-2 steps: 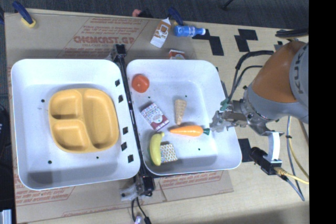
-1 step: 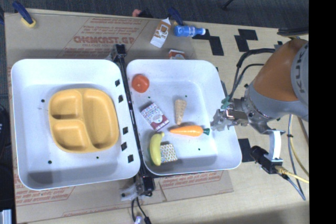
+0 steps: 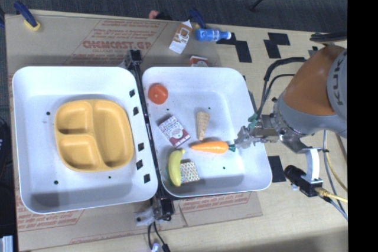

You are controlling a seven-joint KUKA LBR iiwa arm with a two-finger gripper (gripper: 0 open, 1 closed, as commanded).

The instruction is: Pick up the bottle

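The claw [image 3: 243, 140], its spread impossible to tell, hovers by the carrot [image 3: 209, 147]; better aim for the bottle [image 3: 211, 35] lying outside the bins near the tabletop's far edge.

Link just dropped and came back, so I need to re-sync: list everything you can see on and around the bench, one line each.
bins: 2, white, side by side on the bench
divided plate: 1, yellow, left bin
tomato: 1, red-orange, right bin, far left corner
ice cream cone: 1, tan, right bin, middle
small carton: 1, red and white, right bin
carrot: 1, orange, right bin, beside the jaws
banana: 1, yellow, right bin, near edge
bottle: 1, blue, on the bench beyond the right bin
milk carton: 1, white and brown, left of the bottle
arm: 1, grey and orange, from the right
jaws: at the right bin's right wall
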